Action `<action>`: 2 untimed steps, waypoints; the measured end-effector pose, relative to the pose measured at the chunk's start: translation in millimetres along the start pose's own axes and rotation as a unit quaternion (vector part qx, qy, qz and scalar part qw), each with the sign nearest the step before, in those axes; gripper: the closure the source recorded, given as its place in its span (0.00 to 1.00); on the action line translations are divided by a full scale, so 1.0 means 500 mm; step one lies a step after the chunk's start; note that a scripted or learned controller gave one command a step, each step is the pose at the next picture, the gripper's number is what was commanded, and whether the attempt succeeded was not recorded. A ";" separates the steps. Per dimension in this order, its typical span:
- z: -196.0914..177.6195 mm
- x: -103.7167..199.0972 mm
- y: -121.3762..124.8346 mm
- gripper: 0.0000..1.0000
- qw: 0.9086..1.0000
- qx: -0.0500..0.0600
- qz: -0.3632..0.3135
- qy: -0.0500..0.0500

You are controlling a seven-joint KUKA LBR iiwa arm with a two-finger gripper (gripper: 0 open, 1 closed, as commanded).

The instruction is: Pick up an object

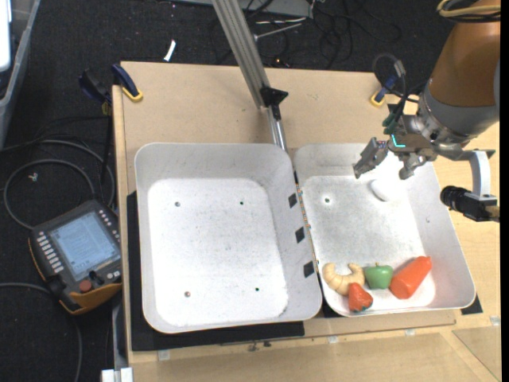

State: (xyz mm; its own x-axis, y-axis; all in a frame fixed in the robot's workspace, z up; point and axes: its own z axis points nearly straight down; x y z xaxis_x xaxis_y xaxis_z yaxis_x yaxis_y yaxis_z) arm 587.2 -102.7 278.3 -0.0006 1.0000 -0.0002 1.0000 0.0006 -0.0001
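Toy food lies clustered in the right bin's point(445, 237) near corner: an orange carrot point(411, 277) slanting with its long axis toward the far right, a green pepper point(379, 275), a small red piece point(359, 296) and a curved cream piece point(340, 277). From the right, the arm point(465, 70) hangs over that bin's far end, its pincer point(392, 162) splayed and holding nothing, well apart from the toys. The left bin point(151, 213) sits beside it on the desk point(199, 102).

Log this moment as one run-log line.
stage: approach | pincer: open, holding nothing, above right bin far end | targets: carrot, green pepper, strawberry, croissant clustered at near edge | left bin: untouched
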 end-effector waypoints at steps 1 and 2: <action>0.123 0.015 0.004 0.00 1.000 0.003 0.000 0.000; 0.248 0.005 -0.007 0.00 1.000 0.004 0.001 0.000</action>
State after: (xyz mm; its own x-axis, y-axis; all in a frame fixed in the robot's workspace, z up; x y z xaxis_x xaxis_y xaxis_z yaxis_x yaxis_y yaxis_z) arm 583.7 -100.4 154.5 0.0019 1.0000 0.0005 1.0000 -0.0019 -0.0072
